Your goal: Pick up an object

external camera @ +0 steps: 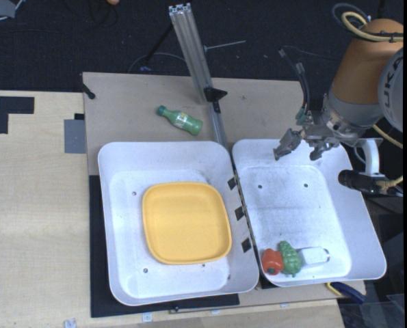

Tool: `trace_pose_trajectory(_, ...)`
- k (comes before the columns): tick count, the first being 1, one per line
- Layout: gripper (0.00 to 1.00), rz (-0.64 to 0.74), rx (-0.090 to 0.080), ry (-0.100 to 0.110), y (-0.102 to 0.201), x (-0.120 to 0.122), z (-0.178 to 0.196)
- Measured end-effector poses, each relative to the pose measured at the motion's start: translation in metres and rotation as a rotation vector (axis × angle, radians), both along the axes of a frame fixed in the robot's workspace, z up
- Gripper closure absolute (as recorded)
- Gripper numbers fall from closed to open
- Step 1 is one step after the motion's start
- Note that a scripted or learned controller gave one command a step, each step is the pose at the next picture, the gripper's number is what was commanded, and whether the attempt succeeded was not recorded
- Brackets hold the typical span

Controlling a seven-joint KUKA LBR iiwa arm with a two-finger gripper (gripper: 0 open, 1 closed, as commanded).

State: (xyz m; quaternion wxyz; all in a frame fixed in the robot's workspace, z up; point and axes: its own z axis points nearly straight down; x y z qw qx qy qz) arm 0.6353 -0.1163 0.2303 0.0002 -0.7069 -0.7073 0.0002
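The gripper (300, 147) hangs with jaws spread and empty; the red-and-green toy (282, 260) (near a white piece) lies well below them, toward the bin's near edge.

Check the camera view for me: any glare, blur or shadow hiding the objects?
Camera view: even light, soft overall; mild glare on the right bin rim washes out the white item; yellow plate and green bottle clear; gripper slightly blurred.
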Motion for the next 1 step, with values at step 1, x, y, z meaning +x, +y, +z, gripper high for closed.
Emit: trace_pose_trajectory(1,0.00,0.000,0.001,0.005,-0.0063,-0.0065,-0.0586)
